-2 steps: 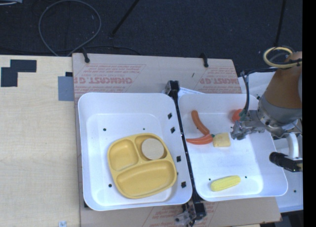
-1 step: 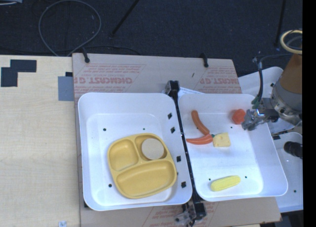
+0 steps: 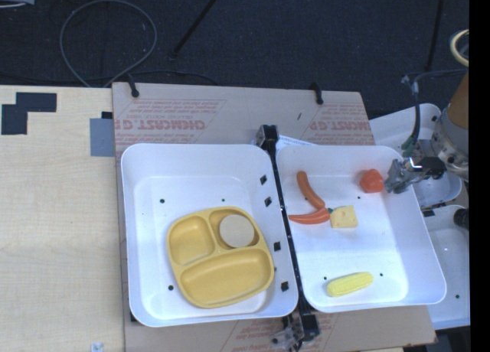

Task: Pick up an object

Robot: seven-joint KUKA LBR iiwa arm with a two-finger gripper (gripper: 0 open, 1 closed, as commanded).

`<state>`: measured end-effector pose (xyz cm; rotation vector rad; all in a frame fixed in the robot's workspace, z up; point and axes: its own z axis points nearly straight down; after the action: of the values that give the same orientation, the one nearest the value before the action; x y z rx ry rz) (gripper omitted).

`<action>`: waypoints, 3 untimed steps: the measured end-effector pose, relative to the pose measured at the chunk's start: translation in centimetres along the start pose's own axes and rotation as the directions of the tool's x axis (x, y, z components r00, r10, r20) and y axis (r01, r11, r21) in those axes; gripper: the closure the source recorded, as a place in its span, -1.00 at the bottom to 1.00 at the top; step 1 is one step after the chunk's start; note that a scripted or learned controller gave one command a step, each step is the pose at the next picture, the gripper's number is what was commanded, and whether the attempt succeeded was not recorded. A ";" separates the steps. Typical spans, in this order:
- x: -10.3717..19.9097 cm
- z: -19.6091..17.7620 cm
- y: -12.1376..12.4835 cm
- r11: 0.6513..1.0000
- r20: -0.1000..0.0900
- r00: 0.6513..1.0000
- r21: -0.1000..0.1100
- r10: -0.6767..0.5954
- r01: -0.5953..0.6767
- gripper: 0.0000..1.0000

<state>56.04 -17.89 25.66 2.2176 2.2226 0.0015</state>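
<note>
A dark blue-black carpeted floor (image 3: 253, 29) fills the top, with thin black cables (image 3: 107, 37) looping across it. A pale wooden bench top (image 3: 53, 228) spreads at left, bearing dark square patches (image 3: 31, 109). A brown printed cardboard sheet (image 3: 230, 117) lies on the bench.

the right bin (image 3: 398, 266) has open floor at its middle, between the corn (image 3: 350, 284) near and the sausage (image 3: 308, 187), carrot (image 3: 309, 217) and cheese (image 3: 344, 217) farther. the yellow tray (image 3: 218, 262) crowds the left bin (image 3: 145, 190), leaving its far strip free.

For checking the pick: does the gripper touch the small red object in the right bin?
Cannot tell. In the camera view the gripper meets the red object at its right edge, with no plain gap or contact.
</note>
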 end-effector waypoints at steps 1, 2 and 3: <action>4.3 -0.2 1.1 1.000 -0.002 1.000 0.003 -0.002 0.002 1.00; 9.5 -0.6 2.0 1.000 -0.003 1.000 0.003 -0.003 0.003 1.00; 14.2 1.1 2.7 1.000 -0.003 1.000 0.007 -0.001 0.001 1.00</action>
<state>58.72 -3.65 24.58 2.2211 2.2289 -0.0036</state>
